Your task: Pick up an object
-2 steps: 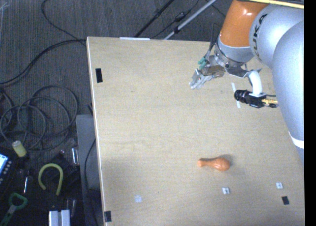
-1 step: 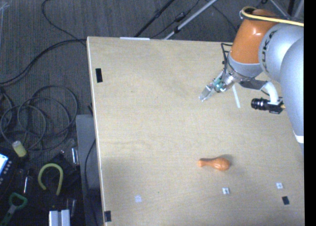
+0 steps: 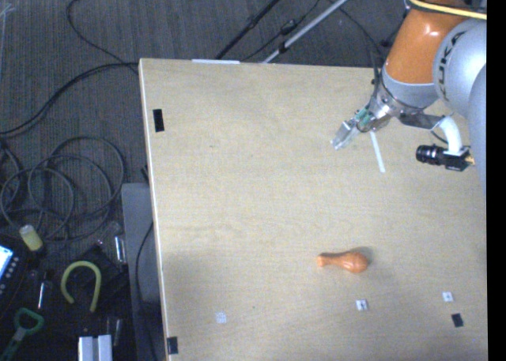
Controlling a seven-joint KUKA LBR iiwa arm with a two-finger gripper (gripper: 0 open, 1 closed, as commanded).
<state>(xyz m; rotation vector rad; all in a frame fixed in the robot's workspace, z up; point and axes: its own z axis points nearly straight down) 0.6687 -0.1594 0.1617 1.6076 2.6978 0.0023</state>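
Dark grey carpet surrounds a pale wooden counter (image 3: 237, 193), and on that counter lies the one thing worth picking: a small orange pear-shaped object (image 3: 345, 261). It sits well below the tool (image 3: 345, 136) and apart from it, flat on the wood, with its long axis running nearly left to right; the narrow neck points left and the bulbous end points right.

Little crowds it. A few small square markers (image 3: 362, 305) dot the counter beyond it, farther from the tool, and a thin white stick (image 3: 378, 151) lies or hangs just beside the tool on its right. Nothing stands between the tool and the orange object.

Off the counter's left edge, far from the tool, black cables (image 3: 71, 170) coil on the carpet beside a yellow-green hook-shaped item (image 3: 81, 280).

Reaching in from the right, the arm (image 3: 443, 51) shows its orange band above a grey wrist, angled down and to the left so the tool hovers over bare wood. At this blur the fingertips merge into a pale greenish smear, so whether they are spread or pressed together cannot be told; nothing is visibly between them.
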